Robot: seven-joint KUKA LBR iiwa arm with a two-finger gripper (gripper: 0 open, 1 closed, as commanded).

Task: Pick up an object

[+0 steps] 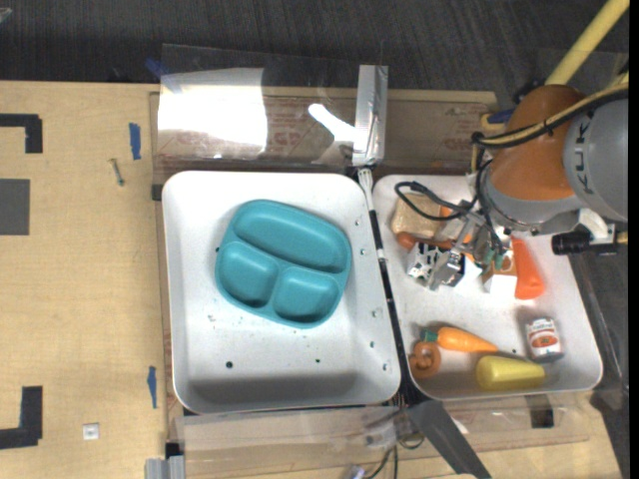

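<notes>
My gripper (446, 263) hangs low in the upper left part of the right bin (589, 367), its metal fingers pointing down and left. Just beside and behind it lies a small brown object (411, 222) near the bin's top left corner; I cannot tell if they touch. An orange cone-like piece (526, 272) lies to the right of the gripper. An orange carrot (461, 340), a small orange round piece (426, 360), a yellow object (510, 371) and a small jar with a red label (543, 336) lie along the bin's front.
The left bin (190, 208) holds a teal divided plate (285, 261). A clear plastic sheet and a grey bracket (370, 113) stand behind the bins. The arm's grey body with its orange band (534, 158) fills the upper right, cables looping near the wrist.
</notes>
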